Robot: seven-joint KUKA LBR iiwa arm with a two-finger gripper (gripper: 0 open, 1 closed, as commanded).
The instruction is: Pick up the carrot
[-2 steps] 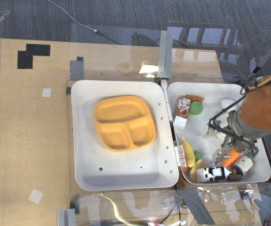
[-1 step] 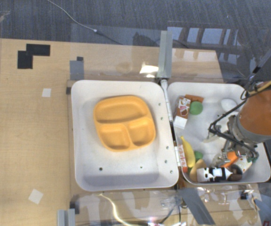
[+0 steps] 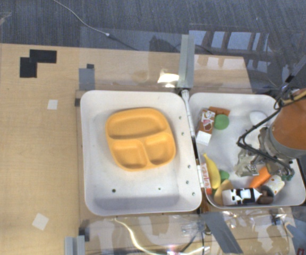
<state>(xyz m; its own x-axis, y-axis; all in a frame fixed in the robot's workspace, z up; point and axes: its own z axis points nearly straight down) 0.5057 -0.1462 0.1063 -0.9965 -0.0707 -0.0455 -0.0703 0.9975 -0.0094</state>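
Note:
The carrot (image 3: 260,177) is a short orange piece lying at a slant near the front right of the right bin (image 3: 232,104). My gripper (image 3: 248,164) hangs low over the bin, just left of and above the carrot, touching or nearly touching its upper end. The grey wrist and orange band (image 3: 300,125) cover what is behind it. Whether the carrot is gripped is not clear from this angle.
A banana (image 3: 212,171), a small green piece (image 3: 224,175), a black-and-white bottle (image 3: 243,196) and a white cup (image 3: 276,184) crowd the carrot. Farther back lie a green ball (image 3: 221,121), a brown carton (image 3: 208,120) and a white object (image 3: 257,117). The left bin (image 3: 95,158) holds a yellow divided plate (image 3: 141,138).

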